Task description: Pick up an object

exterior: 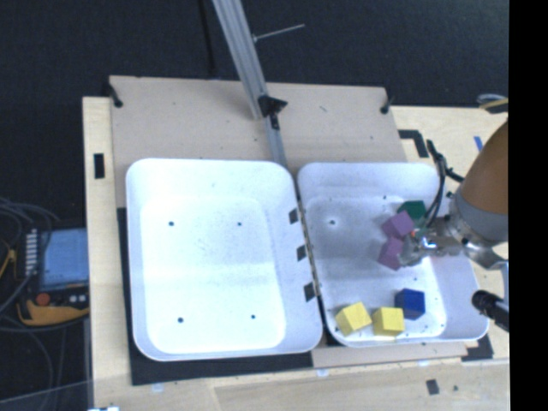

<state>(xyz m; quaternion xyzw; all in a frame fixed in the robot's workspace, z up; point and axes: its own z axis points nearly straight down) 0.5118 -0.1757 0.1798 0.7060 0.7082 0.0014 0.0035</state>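
Purple blocks point(396, 238) crowded against gripper point(418, 245), green block point(413, 210) just beside; finger state impossible to tell. Likely risk: nudging neighbours, pinching nothing.

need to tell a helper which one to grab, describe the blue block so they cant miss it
Look in the right-hand white bin, the one the arm reaches into, and go to its near edge. Two yellow blocks sit side by side there; the blue block lies just right of them and slightly farther back. It is the only blue piece, darker than the purple blocks by the gripper.
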